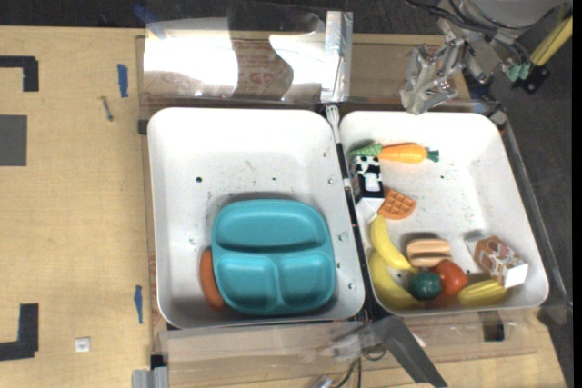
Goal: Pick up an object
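Above the right bin's (509, 195) far rim, the pincer (427, 93) is hovering, gripping nothing, its spread impossible to tell; the carrot (403, 154) is lying just below it.

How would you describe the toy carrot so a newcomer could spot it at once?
Look at the right bin of the two white ones. Near its far left corner, beside the divider, lies the carrot, pointing sideways. It is the one long orange piece with a green leafy end, lying just beyond the black-and-white block and the waffle.
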`<act>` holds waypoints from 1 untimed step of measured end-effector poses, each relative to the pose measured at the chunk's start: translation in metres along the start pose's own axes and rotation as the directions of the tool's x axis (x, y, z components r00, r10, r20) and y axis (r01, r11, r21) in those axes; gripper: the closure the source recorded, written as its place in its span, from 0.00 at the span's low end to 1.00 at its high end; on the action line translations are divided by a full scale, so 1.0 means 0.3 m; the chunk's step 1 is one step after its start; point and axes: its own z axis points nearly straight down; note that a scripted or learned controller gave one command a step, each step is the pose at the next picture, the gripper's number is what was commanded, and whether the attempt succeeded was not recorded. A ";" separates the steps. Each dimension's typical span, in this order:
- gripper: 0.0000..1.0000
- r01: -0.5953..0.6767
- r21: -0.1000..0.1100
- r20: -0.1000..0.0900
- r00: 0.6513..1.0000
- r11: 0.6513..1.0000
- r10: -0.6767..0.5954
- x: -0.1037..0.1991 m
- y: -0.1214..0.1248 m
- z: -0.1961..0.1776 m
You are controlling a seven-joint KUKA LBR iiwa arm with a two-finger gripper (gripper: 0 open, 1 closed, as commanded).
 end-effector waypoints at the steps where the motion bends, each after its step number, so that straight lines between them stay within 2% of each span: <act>1: 1.00 -0.064 -0.007 -0.015 0.998 0.998 0.064 0.006 0.021 0.317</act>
